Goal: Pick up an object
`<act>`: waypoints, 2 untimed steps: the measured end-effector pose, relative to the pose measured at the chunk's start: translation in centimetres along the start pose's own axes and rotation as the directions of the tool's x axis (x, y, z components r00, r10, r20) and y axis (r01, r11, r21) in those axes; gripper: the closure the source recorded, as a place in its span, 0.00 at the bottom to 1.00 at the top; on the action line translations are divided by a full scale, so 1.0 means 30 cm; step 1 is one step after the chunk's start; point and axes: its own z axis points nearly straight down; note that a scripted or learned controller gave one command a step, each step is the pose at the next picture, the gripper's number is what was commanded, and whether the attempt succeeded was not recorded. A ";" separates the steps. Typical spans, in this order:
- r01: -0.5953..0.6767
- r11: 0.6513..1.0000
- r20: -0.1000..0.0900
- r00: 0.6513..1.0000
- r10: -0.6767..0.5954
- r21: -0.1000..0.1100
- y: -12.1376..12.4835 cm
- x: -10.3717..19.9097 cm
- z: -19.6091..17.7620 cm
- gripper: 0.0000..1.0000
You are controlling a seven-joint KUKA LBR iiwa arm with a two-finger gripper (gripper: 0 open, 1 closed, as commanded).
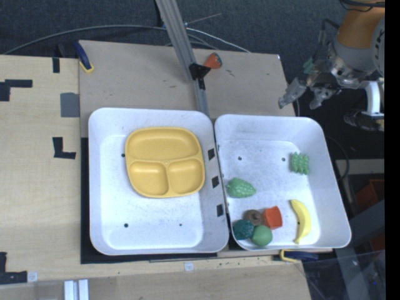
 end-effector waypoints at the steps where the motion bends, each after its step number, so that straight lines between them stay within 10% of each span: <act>1: 0.000 1.000 0.000 1.000 0.000 0.001 0.000 -0.001 0.000 0.00; 2: -0.001 1.000 -0.002 1.000 0.001 0.006 -0.019 0.027 0.200 0.00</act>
